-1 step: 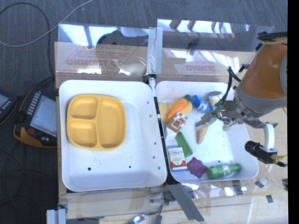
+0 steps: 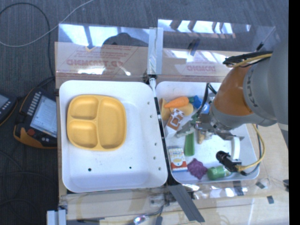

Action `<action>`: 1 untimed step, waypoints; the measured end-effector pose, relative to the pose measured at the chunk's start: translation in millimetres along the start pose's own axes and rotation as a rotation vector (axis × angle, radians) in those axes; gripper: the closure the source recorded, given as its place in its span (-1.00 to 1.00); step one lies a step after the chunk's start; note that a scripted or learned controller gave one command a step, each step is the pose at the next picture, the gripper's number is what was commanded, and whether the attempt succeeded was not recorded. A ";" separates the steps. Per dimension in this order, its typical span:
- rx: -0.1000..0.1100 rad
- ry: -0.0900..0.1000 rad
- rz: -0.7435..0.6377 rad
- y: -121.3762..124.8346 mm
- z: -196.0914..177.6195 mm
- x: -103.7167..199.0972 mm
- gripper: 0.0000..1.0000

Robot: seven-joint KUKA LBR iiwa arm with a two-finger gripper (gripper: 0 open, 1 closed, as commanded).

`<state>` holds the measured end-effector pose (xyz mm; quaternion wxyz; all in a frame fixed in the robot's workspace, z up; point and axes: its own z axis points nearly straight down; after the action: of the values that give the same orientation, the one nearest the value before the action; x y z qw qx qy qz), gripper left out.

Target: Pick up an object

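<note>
The right bin point(image 2: 248, 146) holds several small things. My gripper point(image 2: 193, 132) is low in its middle, and the grey and orange arm comes in from the right. The fingers stand open, with the upper end of a green stick point(image 2: 189, 146) just below them. Nothing is held. Left of the gripper lies an orange and white box point(image 2: 175, 119). An orange carrot point(image 2: 177, 101), a yellow piece point(image 2: 186, 109) and a blue piece point(image 2: 197, 101) lie behind it. Along the front are a red and white carton point(image 2: 176, 158), a purple lump point(image 2: 197, 168) and a green can point(image 2: 217, 173).
The left bin point(image 2: 136, 163) holds a yellow divided plate point(image 2: 96, 122) in its back left part. A raised rim point(image 2: 158, 125) separates the two bins. Clear panels point(image 2: 140, 46) stand behind both. A handheld pendant point(image 2: 35, 118) lies on the floor at far left.
</note>
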<state>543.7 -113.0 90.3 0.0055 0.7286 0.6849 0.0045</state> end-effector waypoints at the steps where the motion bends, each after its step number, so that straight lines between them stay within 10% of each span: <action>1: 0.019 0.003 -0.126 -60.0 -56.8 2.0 -1.00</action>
<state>483.2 -107.2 146.2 -0.0024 0.6842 0.7293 -0.0013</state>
